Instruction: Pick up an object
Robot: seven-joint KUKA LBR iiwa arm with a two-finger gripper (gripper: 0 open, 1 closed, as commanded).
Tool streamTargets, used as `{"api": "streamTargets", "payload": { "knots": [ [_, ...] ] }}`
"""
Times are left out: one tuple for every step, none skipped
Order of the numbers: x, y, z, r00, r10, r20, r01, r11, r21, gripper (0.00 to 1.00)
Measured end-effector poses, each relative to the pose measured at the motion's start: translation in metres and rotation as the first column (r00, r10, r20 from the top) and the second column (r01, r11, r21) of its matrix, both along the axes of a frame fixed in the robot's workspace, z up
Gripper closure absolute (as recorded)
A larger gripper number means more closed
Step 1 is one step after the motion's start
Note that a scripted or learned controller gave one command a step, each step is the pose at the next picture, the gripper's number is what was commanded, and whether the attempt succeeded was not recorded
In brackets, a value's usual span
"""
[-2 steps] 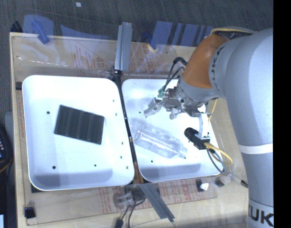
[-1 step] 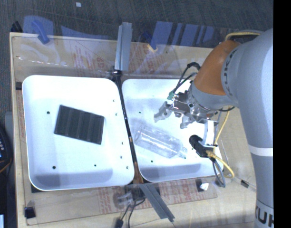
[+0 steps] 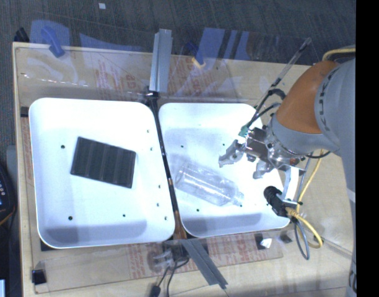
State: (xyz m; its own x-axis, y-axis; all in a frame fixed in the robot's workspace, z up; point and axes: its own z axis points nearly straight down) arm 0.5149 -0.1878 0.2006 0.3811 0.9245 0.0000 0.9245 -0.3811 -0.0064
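Camera view: two white bins (image 3: 93,113); one dark ribbed slab (image 3: 103,162) left, one clear plastic bottle (image 3: 205,187) right, perhaps. Gripper (image 3: 242,163) fingers spread, gripping nothing.

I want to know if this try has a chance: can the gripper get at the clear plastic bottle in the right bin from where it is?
Probably yes. The gripper hovers over the right bin, just right of the clear bottle, with nothing lying between them.
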Motion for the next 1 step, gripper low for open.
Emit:
{"api": "streamTargets", "payload": {
  "knots": [
    [-0.0026,0.0054,-0.0086,1.0,0.001,0.002,-0.001,1.0,-0.001,0.0]
  ]
}}
